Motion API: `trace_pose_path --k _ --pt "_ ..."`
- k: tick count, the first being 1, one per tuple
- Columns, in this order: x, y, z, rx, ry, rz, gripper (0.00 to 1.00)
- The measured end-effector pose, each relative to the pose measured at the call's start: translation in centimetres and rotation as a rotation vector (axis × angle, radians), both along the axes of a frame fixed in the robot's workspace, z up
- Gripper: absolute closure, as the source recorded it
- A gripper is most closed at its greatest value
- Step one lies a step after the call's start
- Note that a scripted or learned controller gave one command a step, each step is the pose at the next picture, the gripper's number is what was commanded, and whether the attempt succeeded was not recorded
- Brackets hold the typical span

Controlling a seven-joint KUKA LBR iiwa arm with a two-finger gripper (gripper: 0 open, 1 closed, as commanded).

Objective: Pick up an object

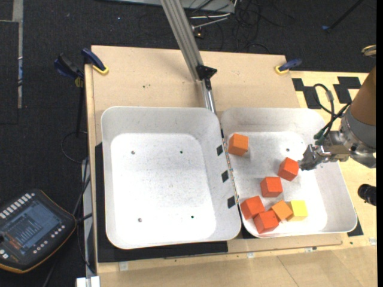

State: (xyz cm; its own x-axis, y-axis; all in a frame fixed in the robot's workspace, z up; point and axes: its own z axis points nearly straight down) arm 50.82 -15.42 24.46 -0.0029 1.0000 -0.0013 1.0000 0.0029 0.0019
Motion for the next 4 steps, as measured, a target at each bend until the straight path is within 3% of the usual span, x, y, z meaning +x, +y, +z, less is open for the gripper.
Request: trace_pose_path --k 1,4 --pt "3.0 4.7 0.2 0.002 -0.001 0.005 1.00" --pt "7.7 19.5 1.7 0.003 0.000 0.005 1.00"
